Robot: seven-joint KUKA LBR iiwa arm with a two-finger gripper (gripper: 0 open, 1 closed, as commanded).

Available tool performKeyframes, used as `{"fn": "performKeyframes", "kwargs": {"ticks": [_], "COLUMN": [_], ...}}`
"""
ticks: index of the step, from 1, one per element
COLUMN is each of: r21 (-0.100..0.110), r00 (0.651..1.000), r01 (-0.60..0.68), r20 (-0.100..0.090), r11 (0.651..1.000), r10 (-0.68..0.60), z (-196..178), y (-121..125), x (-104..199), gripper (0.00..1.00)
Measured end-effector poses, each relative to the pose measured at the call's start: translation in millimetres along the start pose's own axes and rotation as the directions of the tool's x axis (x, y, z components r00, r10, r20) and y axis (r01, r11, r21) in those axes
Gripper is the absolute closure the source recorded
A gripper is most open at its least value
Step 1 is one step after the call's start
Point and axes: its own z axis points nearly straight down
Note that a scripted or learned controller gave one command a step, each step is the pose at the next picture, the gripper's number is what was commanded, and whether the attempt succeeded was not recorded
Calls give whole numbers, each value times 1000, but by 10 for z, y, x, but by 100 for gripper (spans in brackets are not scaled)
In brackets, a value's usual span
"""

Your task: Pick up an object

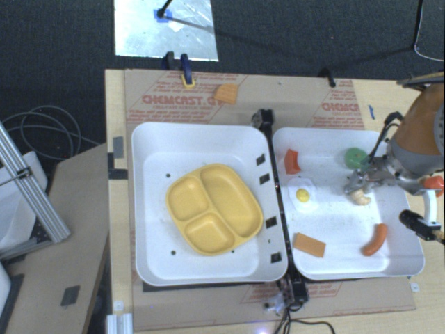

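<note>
Camera view: end effector (359,186) low over a beige piece (360,198).

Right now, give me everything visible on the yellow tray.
The yellow tray is a rounded, plastic-looking plate split by raised ridges into three compartments: two smaller ones on its left and bottom, one longer one on its upper right. Nothing lies in any of them. It lies flat, right way up, turned at an angle, about mid-floor in the left bin, clear of the walls. The gripper is away over the right bin.
</note>
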Motion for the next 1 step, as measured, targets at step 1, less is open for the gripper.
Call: {"fn": "performKeyframes", "kwargs": {"ticks": [1], "r21": [5], "r00": [1000], "r01": [4], "r20": [-3], "r11": [1000], "r10": [-4], "z": [117], "y": [-147], "x": [1070], "gripper": [100]}}
